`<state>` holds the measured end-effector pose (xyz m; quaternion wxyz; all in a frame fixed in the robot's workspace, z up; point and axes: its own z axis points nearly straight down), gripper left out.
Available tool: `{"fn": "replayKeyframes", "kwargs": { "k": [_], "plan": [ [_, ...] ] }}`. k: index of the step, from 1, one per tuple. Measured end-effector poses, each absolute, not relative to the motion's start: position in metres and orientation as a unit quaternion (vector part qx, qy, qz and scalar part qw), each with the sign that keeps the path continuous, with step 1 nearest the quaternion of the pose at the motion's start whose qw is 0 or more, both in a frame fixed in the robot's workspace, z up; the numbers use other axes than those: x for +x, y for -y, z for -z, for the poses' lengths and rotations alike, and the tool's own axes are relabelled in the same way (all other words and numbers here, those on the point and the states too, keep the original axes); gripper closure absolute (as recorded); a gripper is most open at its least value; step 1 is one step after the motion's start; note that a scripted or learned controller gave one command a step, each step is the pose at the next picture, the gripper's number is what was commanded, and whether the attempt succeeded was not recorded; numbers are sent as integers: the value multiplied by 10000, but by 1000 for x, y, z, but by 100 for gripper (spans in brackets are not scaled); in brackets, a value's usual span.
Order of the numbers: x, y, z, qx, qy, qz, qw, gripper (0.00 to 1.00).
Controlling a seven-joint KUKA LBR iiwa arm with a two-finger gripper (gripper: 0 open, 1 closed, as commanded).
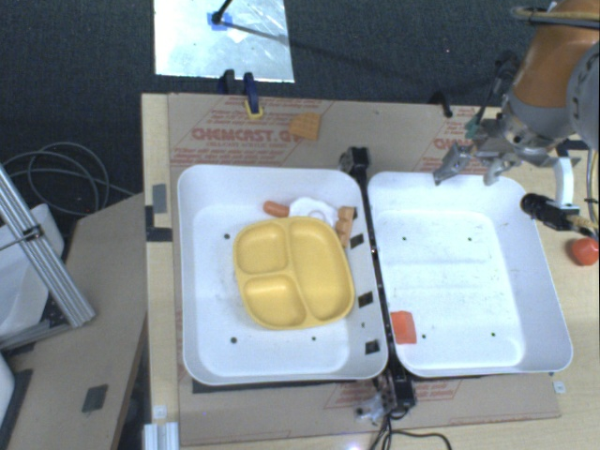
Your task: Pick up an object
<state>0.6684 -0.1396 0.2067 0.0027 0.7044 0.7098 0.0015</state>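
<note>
not far along: nothing lifted yet. gripper [472,167] up at the far rim of the right bin [525,279], fingers [448,169] spread apart with only air between them, holding nothing. no candidate object directly beneath; nearest in that bin an orange block [402,326] down at the near left corner, well apart from the gripper. more choices in the left bin [211,251]: a yellow divided tray [292,272] in the middle, and along its far edge an orange sausage-shaped piece [276,209], a white round thing [313,211] and a small tan piece [345,221] touching or nearly touching the tray. left to do, by the look of it: choose one, descend, close, raise.

hard to make out: the white thing partly covered by the tray, shape unclear against the white bin. a small red object [583,250] on the worktop beyond the right bin, cut off at the edge. upper arm cropped at the top right.
</note>
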Motion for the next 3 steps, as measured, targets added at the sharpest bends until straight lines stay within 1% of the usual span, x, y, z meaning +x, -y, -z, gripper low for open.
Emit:
{"fn": "replayKeyframes", "kwargs": {
  "k": [1, 2, 3],
  "plan": [
    [529, 153, -256, 7088, -7054, 4, -4, 0],
    [508, 72, -180, 7038, -7104, 5, -36, 0],
    [486, 189, -257, 7107, -7035, 0, 60, 0]
  ]
}}
